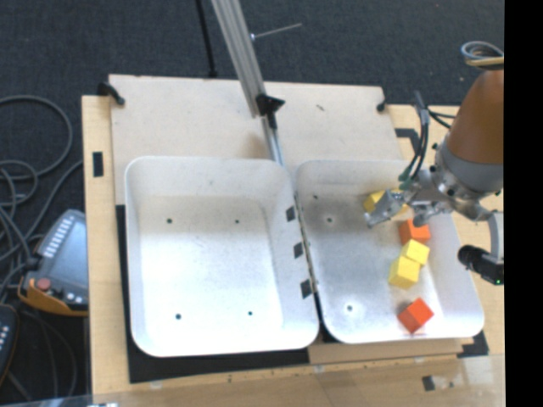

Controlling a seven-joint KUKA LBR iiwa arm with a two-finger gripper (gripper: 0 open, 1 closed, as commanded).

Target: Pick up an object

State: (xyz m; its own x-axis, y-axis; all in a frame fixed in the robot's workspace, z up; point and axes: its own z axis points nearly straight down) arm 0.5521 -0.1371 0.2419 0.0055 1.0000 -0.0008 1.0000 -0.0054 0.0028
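Nearest of all, a small orange-red block (pixel 416 314) is seen lying in the near right corner of the right shallow white plastic bin (pixel 339 265). Just behind it, two small yellow blocks (pixel 411 262) are found side by side, touching each other, close to the right wall of that bin. A little farther back, another orange block (pixel 415 231) is seen, partly hidden under the hand. Beyond that, a small yellow block (pixel 374 202) is seen near the far side of the bin, just beside the tip of the hand.

The grey metal hand (pixel 397 208) is held low over the far right part of the right bin. It cannot be told whether the hand is wide or narrow. No block is seen between its fingers. Above it, the brown-orange band of the arm (pixel 480 125) is seen at the right edge of the counter.

The left shallow white plastic bin (pixel 208 253) is set touching the right one. Both are carried by the pale wooden counter (pixel 187 117). At the far edge, a slanted silver metal pole (pixel 239 45) is fixed.
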